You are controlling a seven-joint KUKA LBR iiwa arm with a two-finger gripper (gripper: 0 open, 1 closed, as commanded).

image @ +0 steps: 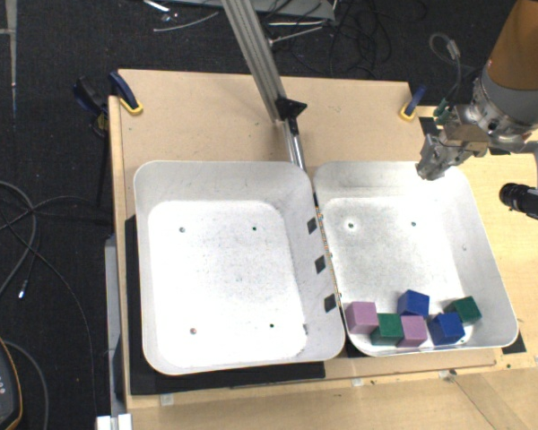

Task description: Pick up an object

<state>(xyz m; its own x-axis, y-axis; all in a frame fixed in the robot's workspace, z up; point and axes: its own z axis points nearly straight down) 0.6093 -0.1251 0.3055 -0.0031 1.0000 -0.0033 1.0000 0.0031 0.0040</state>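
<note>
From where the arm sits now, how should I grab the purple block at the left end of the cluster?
Probably take the purple block from straight above, closing across its far and near faces. Its left side faces bare bin floor, but a green block presses against its right, so fingers have little room there. The hand is at the right bin's far rim, well away from the cluster.

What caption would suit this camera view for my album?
Gripper over the right bin's far edge; six blocks clustered at its near edge.
</note>
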